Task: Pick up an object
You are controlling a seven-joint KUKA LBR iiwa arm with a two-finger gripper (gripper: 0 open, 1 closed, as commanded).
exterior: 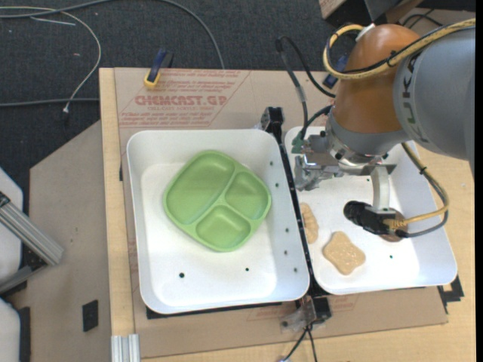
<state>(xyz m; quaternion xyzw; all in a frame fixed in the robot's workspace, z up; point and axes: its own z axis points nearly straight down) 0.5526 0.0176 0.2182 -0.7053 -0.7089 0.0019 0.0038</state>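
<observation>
- The arm (pixel 392 74) reached in from the right and hung over the upper left part of the right bin (pixel 430 266), close to the wall shared with the left bin (pixel 151 277).
- The gripper (pixel 317 168) pointed down into that bin; the wrist hid its fingers, so I could not tell how far apart they stood or whether anything sat between them.
- A tan biscuit-shaped piece (pixel 344 253) lay flat on the right bin's floor, below the gripper and apart from it.
- A second tan piece (pixel 309 223) lay just beside the dividing wall, near the first.
- A green sectioned plate (pixel 217 200) lay in the middle of the left bin.
- Both bins stood on a cardboard sheet (pixel 181 96) on the worktop; a blue clip (pixel 158 66) sat at its top edge.
</observation>
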